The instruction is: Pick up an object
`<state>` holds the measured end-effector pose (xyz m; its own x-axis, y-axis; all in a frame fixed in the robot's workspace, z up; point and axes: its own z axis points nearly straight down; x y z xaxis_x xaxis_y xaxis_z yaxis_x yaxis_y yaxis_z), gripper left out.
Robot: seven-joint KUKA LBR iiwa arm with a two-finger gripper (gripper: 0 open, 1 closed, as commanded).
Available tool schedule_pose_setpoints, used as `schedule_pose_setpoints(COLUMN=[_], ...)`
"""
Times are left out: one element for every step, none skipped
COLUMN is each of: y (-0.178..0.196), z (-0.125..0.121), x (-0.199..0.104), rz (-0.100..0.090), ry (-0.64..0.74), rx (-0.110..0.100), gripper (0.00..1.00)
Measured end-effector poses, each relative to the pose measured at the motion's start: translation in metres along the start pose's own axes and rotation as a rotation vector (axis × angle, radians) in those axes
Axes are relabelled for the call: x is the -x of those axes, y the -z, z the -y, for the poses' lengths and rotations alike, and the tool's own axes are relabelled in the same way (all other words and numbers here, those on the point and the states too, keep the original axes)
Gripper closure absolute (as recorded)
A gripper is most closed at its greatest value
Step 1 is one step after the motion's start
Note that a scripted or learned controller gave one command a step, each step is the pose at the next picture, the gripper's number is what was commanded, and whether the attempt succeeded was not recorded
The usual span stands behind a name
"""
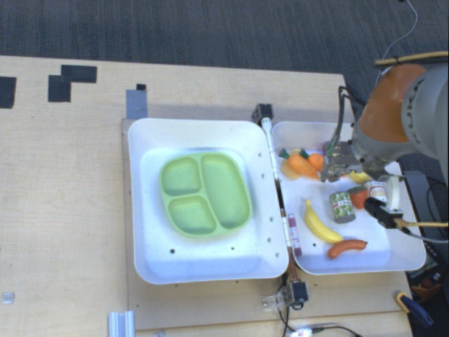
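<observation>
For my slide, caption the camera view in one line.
KUKA arm's gripper hovers over the right bin of toy food, near a carrot; green divided tray sits in the left bin.

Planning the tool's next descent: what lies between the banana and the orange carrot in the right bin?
In the camera view, the stretch between the banana and the orange carrot is bare white floor of the right bin; nothing lies there.

Arm crowds the right bin's far edge

The arm runs off the right edge, hiding part of the right bin; items beneath the pincer are too small to identify.
</observation>
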<state>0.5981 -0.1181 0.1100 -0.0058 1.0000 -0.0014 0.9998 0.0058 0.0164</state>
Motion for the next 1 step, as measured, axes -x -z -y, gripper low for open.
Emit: schedule_pose_setpoints(y=[-0.0001], z=[0.0001], x=[-0.0001], rz=[0.000], ry=[0.000], rx=[0.000], gripper=[0.00])
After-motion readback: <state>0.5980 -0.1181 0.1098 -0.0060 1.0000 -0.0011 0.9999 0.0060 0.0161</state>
